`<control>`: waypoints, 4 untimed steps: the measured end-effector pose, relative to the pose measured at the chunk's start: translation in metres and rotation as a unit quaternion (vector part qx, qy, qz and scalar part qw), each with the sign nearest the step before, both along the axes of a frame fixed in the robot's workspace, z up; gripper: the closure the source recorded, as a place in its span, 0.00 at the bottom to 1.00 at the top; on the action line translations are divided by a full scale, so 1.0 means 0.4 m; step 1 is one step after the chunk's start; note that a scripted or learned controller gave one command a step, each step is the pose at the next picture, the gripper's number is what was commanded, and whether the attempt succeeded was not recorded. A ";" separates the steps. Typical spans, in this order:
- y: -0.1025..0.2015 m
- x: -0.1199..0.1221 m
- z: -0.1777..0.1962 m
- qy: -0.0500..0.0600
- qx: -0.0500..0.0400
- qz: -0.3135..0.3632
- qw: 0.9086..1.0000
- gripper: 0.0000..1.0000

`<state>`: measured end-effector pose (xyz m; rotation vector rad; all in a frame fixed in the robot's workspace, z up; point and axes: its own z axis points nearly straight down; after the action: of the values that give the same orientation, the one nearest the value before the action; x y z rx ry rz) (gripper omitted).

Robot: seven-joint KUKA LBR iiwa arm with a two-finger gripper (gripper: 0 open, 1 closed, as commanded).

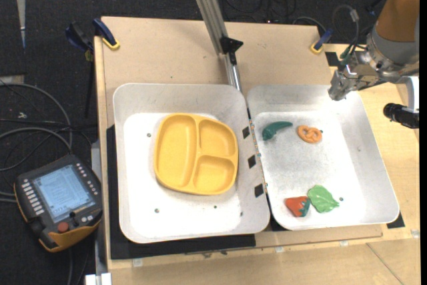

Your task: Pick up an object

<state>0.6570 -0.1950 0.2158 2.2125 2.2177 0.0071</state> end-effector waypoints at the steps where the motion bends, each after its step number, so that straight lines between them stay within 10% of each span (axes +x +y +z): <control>1: 0.000 0.002 0.023 0.003 0.001 0.000 1.000 1.00; 4: 0.417 0.020 0.019 0.005 0.003 0.003 1.000 1.00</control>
<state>0.6648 -0.0283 0.2233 2.2143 2.2320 0.0008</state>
